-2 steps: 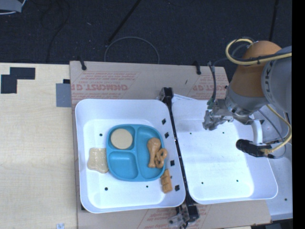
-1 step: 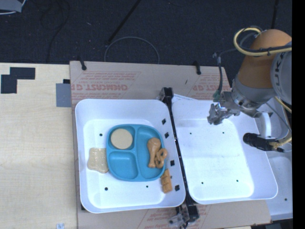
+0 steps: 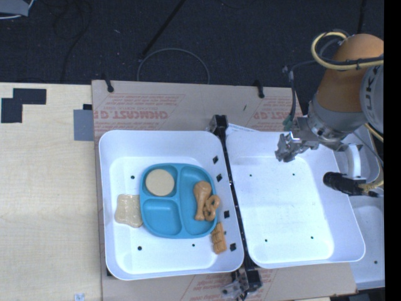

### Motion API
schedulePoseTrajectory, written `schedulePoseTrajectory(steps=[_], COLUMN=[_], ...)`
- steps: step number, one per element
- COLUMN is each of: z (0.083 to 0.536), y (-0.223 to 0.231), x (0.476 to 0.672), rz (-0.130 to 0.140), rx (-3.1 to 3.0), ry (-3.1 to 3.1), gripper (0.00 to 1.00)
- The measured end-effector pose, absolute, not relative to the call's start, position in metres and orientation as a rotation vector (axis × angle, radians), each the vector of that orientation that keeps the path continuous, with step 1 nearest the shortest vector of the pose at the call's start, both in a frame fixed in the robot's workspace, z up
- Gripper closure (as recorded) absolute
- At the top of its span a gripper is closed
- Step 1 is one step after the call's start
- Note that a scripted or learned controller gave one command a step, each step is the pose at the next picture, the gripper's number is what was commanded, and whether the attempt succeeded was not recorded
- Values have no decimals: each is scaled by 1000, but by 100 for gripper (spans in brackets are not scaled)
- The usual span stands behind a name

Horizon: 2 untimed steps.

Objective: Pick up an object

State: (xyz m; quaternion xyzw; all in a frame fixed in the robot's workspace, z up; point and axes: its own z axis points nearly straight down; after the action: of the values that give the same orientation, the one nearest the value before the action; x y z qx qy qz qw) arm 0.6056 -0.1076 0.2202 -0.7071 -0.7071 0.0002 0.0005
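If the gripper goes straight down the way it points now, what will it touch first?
Most likely the bare floor of the right white plastic bin. The grey two-finger gripper hangs over that bin's upper-left part, with no object under it; its height is unclear.

- Red lettering printed on the cardboard sheet point(image 3: 156, 108) beneath the bins appears upside down and mirrored; its words cannot be made out with certainty
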Motion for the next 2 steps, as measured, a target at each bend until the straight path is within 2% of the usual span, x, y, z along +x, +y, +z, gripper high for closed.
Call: schedulePoseTrajectory(steps=[1,2], z=[231,220], y=[-57,-2], x=[611,613], rz=[0,3], rx=[-2216,-2215], ry=[-2224,-2222], gripper=[100,100])
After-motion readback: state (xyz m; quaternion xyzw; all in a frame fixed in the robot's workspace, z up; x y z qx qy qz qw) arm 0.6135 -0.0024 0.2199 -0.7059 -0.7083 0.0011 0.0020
